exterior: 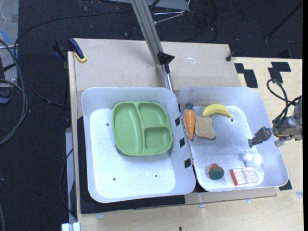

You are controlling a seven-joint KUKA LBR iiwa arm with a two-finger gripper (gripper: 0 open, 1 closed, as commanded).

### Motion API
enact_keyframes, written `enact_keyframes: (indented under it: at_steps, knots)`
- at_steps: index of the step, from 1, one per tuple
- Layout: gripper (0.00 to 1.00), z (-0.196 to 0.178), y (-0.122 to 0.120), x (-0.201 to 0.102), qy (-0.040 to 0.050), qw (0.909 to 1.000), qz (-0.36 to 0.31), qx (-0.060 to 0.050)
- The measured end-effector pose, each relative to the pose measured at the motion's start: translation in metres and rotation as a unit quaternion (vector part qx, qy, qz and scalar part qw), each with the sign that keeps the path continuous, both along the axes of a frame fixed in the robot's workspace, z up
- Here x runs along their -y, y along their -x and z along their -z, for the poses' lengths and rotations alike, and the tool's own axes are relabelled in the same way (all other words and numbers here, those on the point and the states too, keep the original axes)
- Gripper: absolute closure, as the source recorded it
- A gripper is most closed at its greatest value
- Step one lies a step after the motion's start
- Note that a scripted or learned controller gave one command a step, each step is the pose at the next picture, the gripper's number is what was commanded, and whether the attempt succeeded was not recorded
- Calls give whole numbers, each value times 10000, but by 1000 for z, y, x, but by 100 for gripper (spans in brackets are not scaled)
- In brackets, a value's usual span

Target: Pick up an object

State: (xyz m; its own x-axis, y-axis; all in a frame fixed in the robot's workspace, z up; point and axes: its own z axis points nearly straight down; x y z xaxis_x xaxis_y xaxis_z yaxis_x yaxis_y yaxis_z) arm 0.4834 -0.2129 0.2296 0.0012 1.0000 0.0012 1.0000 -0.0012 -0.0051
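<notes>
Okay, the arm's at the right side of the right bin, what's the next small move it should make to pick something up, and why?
Probably a short drop toward the small white object. The gripper hangs at the right bin's right side, just above that piece in the picture, with nothing seen between its fingers. The carton lies a little farther off.

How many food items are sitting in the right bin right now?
6. Carrot along the left wall, banana at the back, bread slice beside the carrot, white lump at right, red-green item and red-white packet in front.
</notes>
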Motion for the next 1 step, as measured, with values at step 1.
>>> enact_keyframes:
  at_steps: [1]
  knots:
    - [0, 62, 6, 4, -5, 10000, 3, -6]
